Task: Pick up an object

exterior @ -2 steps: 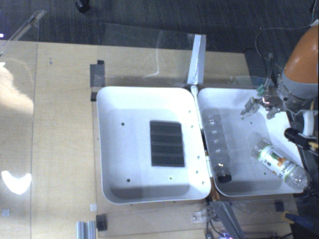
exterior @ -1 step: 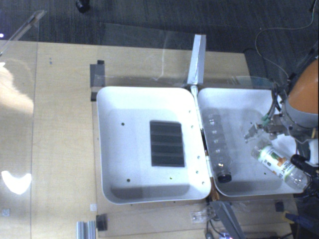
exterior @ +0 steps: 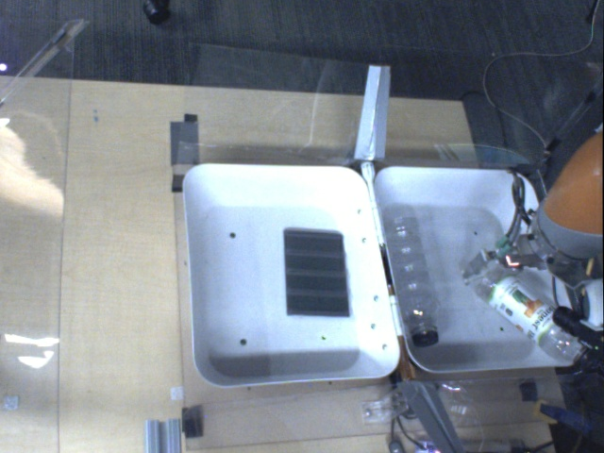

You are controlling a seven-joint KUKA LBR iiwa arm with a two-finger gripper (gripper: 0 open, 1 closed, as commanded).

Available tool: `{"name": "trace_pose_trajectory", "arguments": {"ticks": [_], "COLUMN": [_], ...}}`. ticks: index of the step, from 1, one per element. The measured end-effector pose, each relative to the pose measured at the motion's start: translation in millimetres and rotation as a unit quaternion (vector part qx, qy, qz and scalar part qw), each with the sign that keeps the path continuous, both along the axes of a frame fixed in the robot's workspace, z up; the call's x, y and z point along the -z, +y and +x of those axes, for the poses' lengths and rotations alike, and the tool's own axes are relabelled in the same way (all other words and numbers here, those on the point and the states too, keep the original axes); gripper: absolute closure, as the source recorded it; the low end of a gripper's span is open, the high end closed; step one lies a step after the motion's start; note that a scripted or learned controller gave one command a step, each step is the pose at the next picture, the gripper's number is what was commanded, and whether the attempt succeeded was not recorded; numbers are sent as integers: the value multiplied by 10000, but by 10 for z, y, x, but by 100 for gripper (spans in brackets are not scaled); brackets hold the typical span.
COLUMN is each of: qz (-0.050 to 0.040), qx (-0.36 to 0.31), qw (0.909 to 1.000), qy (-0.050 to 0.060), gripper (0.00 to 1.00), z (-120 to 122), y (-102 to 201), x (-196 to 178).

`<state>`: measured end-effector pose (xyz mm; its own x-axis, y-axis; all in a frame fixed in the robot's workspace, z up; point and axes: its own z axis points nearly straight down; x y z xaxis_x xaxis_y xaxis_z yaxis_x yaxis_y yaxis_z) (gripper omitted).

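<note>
A dark ribbed rectangular pad (exterior: 316, 272) lies flat in the middle of the left bin (exterior: 217, 253). In the right bin (exterior: 453, 206), a clear plastic bottle (exterior: 408, 272) with a black cap (exterior: 424, 335) lies along the left wall. A second bottle (exterior: 522, 308) with a white and green label lies tilted near the bin's right front corner. My gripper (exterior: 497, 260) hangs low over the right side of that bin, just above and left of the labelled bottle's upper end. The arm's orange band (exterior: 576, 192) sits above it.
A grey upright bar (exterior: 374, 111) stands behind the seam between the two bins. Black brackets (exterior: 185, 149) sit at the left bin's back corner. Cables and hardware (exterior: 425, 423) crowd the bench's front edge below the right bin.
</note>
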<state>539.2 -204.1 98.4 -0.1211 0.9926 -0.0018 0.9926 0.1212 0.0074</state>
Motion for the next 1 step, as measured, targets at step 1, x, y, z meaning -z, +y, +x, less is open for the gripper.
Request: {"name": "trace_pose_trajectory", "arguments": {"ticks": [1], "qz": [4], "qx": [-320], "qw": [9995], "qy": [-69], "gripper": [0], "z": [-143], "y": [35], "x": [78]}}
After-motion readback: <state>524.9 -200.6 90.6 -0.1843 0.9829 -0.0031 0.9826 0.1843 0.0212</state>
